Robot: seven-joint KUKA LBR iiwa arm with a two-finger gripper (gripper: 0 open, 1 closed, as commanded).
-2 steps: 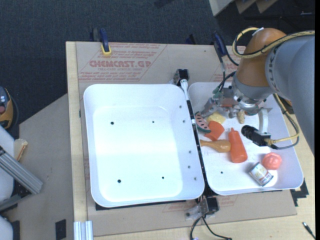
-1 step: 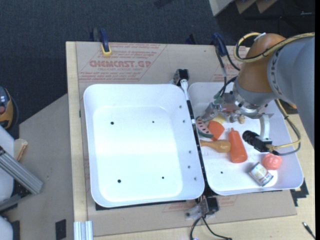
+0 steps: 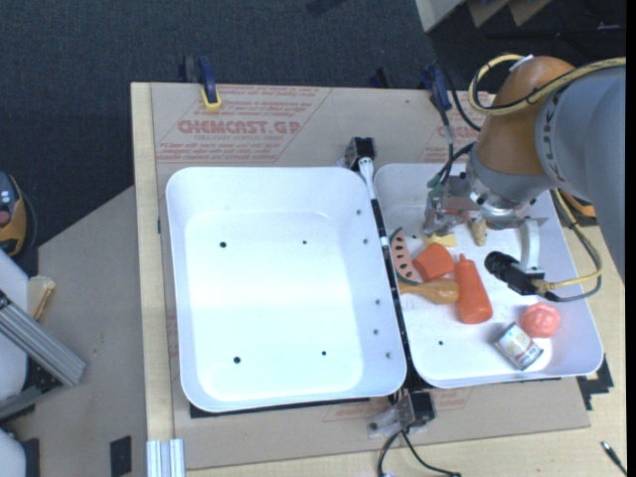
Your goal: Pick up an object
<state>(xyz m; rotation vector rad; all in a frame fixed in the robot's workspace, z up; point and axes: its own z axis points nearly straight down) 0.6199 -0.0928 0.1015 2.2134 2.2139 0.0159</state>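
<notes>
We hang our gripper (image 3: 440,219) low in the right bin (image 3: 586,341), finger spread impossible to read; the orange block (image 3: 433,262) sits just below it, toward the divider.

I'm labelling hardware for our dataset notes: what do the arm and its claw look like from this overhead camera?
The arm is a thick, rounded grey body with a glossy orange band above the wrist. A yellowish cable loops beside the band, and thin dark wires run down toward the claw, a small metallic grey assembly with pale fingers.
</notes>
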